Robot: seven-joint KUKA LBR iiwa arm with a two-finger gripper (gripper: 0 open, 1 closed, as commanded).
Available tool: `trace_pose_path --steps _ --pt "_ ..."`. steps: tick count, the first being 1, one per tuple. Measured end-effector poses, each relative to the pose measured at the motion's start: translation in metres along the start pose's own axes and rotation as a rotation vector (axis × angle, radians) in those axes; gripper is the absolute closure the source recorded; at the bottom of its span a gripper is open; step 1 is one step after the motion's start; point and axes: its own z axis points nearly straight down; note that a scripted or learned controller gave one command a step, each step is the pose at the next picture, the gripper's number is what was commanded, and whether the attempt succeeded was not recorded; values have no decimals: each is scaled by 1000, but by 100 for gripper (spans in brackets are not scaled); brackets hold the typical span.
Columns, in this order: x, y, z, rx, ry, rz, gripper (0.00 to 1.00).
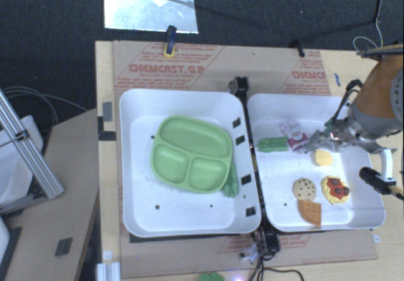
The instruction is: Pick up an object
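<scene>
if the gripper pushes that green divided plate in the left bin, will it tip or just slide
The green three-compartment plastic plate looks wide and shallow, lying flat on the left white bin's floor, so it would probably slide, not tip. It appears moulded and stiff, likely light. Its smooth raised rim may slip from a pinch.

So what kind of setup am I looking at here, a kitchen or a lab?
Most likely a robotics lab bench, not a kitchen: two white bins sit on a cardboard-covered bench, toy food such as a cookie and small pizza lies in one, and cables trail over the floor.
</scene>
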Motion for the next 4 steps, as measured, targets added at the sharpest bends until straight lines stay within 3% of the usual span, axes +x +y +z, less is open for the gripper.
trace_pose_path --steps 1,2,3,4 --pt "18 8 -132 -6 -1 -1 0" --pt "-1 -20 -74 8 3 5 0" --pt "45 -5 5 8 5 -2 0" --pt "67 -37 -115 4 3 0 0"
